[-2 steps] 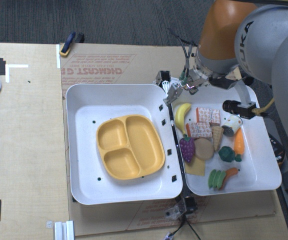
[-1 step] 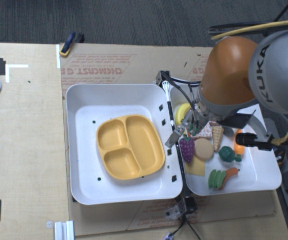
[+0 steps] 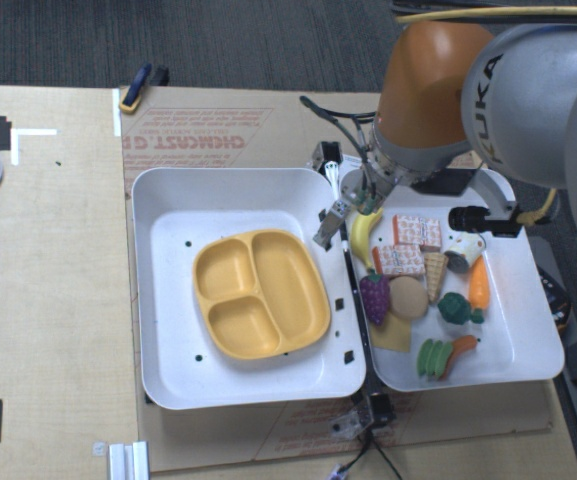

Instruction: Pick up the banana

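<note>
The yellow banana (image 3: pixel 362 238) lies at the left edge of the right bin (image 3: pixel 528 358), its upper end tucked under the wrist. My gripper (image 3: pixel 346 220) hangs right over that upper end, above the divide between the two bins. The grey arm with its orange band (image 3: pixel 428 78) reaches in from the upper right and hides the top of the banana and part of the gripper.
Toy foods crowd the right bin beside the banana: purple grapes (image 3: pixel 374 298), red-and-white wafers (image 3: pixel 408 244), a cone (image 3: pixel 435 273), a carrot (image 3: pixel 479 286), broccoli (image 3: pixel 455 310) and a cheese slice (image 3: pixel 393 334). A yellow divided plate (image 3: pixel 261 293) sits in the left bin (image 3: pixel 158 268).
</note>
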`<action>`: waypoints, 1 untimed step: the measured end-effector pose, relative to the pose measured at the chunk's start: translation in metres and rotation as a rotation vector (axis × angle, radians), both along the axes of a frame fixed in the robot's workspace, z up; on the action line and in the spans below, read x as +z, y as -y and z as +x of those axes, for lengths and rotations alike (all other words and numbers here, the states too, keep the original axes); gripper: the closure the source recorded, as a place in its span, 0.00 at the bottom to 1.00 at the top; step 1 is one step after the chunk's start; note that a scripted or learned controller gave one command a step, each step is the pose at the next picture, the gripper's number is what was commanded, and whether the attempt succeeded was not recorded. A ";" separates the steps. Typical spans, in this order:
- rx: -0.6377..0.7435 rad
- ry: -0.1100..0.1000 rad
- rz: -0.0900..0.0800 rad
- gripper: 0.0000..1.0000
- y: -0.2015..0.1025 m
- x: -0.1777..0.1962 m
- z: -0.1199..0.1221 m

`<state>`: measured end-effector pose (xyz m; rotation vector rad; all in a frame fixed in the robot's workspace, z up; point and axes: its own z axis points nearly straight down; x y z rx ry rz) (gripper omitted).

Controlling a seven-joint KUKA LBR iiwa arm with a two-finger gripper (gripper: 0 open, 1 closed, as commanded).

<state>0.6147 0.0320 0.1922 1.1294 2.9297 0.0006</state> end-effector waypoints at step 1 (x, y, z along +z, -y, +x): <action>0.001 0.000 0.000 0.00 0.000 0.000 0.000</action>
